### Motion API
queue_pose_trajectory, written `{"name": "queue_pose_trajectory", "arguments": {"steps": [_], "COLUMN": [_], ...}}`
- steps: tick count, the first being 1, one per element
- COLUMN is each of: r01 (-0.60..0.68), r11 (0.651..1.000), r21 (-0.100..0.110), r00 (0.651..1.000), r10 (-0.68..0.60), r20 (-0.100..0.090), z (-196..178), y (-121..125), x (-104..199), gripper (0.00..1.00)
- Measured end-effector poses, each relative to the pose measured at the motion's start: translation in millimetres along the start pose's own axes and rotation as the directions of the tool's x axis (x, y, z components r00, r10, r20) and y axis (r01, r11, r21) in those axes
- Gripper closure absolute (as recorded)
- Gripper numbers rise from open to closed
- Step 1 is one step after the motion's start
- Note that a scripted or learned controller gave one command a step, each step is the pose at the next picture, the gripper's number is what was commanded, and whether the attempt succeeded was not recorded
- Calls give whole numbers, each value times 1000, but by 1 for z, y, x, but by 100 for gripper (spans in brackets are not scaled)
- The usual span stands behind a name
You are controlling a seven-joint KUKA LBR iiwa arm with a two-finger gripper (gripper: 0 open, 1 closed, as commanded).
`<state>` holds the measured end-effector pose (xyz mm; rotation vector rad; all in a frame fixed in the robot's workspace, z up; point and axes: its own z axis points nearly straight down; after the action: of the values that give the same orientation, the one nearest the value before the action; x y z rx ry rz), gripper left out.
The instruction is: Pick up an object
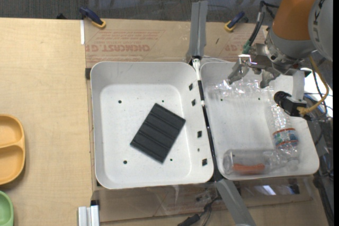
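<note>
Your gripper (248, 72) hangs over the far end of the right bin (312, 164), just above a crumpled clear plastic wrapper (233, 90). Its fingers look spread, with nothing between them.

That wrapper is likely the nearest pick: light, limp and slippery, so pinch a raised fold rather than a flat patch. Near the right wall lies a clear plastic bottle (283, 135), light but crushable and prone to roll; grip across its body. Along the near wall sits a clear tube with something red inside (249, 163), also apt to roll.

In the left bin (98, 114) a black ribbed block (158, 132) lies flat, stiff and easy to take across its narrow width.

The transparent items blur into the white floor, so their edges are hard to trace.
</note>
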<state>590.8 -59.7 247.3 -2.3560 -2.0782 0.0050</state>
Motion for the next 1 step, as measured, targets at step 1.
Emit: {"name": "queue_pose_trajectory", "arguments": {"steps": [1], "r01": [-136], "r11": [991], "r21": [1], "r00": [991], "r10": [136], "r20": [0], "z": [95], "y": [13], "x": [-95], "gripper": [0]}}
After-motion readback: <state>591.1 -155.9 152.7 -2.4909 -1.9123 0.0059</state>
